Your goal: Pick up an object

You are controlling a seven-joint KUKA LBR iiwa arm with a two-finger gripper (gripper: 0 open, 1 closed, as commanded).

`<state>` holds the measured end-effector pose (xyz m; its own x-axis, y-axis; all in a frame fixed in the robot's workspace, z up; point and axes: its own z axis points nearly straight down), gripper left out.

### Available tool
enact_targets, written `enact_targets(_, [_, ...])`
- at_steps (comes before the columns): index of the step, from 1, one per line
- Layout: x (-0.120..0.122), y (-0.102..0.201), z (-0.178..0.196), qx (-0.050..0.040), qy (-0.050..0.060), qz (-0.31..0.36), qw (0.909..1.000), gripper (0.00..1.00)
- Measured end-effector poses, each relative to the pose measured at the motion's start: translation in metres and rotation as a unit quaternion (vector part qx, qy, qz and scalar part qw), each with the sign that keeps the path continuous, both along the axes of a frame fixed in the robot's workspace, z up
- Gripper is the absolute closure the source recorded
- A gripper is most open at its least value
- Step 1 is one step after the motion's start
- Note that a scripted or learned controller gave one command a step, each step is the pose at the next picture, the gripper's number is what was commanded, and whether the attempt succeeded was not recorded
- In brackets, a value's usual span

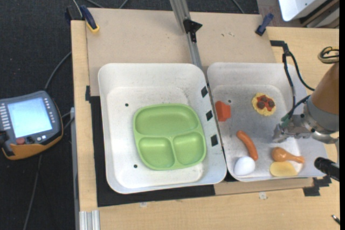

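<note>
The big tan wooden bench holds 2 shallow white plastic bins side by side. The left white bin holds a light green plastic plate with 3 sections. The right white bin holds the small toys. The grey robot arm with an orange band reaches in from the right. Its metal gripper sits low over the right side of that bin, and I cannot tell how it is set. Just below it lies a brown toy chicken leg, touching a pale yellow slice. An orange toy sausage lies above a white egg. A small round pizza and an orange block sit farther up.
</note>
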<state>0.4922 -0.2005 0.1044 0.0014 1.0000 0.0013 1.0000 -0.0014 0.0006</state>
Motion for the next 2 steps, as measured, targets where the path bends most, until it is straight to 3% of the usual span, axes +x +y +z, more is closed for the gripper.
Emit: enact_targets(2, [-0.004, -0.004, 0.115, -0.0023, -0.004, 0.001, 1.0000, 1.00])
